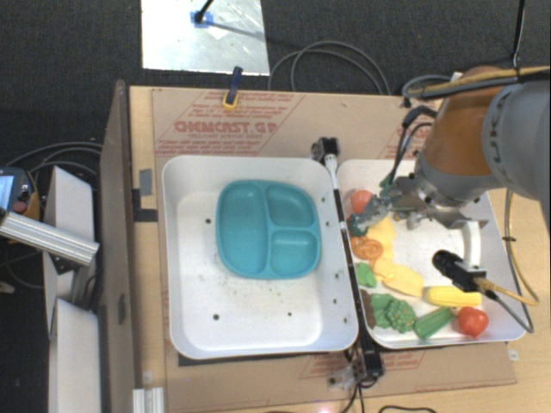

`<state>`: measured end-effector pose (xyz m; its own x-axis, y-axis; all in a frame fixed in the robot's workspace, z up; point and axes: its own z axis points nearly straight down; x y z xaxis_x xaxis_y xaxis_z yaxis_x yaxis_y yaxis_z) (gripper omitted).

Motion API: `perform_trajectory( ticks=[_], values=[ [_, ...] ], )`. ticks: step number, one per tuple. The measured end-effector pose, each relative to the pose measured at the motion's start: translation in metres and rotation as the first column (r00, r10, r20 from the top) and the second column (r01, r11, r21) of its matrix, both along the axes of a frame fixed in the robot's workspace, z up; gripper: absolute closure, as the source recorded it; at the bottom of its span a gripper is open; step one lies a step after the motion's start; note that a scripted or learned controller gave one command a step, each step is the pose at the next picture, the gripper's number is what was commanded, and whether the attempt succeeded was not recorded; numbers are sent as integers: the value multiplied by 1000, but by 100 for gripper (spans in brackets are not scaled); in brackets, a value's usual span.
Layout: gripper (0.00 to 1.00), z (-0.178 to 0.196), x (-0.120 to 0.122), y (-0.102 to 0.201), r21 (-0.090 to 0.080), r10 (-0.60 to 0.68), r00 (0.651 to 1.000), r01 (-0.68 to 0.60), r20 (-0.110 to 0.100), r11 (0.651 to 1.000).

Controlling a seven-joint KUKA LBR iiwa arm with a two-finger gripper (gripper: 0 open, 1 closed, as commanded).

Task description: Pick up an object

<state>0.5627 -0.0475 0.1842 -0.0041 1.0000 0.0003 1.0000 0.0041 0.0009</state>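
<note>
Grey arm (508,136) reaches in from right, orange band above wrist; pincer (366,218) low, pointing left.

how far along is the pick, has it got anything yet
Done: the arm has reached over the right bin, with the gripper low at the pile's upper-left edge, near the red tomato. In hand: nothing visibly lifted; whether the fingers are around anything can't be told. Left: the grasp and lift. The corn, broccoli and other toy foods lie in the bin; the teal plate sits in the left bin.

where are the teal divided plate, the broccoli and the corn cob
teal divided plate (268,229), camera view, on its middle ridge
broccoli (395,314), camera view, on its bumpy top
corn cob (453,297), camera view, on its yellow middle
</note>
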Motion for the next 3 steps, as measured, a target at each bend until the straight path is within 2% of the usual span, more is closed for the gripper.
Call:
perform_trajectory(
  ticks=[1, 2, 3],
  values=[
    [0, 1, 77, -25, -2, 2, 1000, -2, 8, 1000],
    [0, -88, 44, -43, 0, -5, 1000, 5, -7, 1000],
    [0, -100, 9, -37, 0, -4, 1000, 4, -4, 1000]
  ],
)
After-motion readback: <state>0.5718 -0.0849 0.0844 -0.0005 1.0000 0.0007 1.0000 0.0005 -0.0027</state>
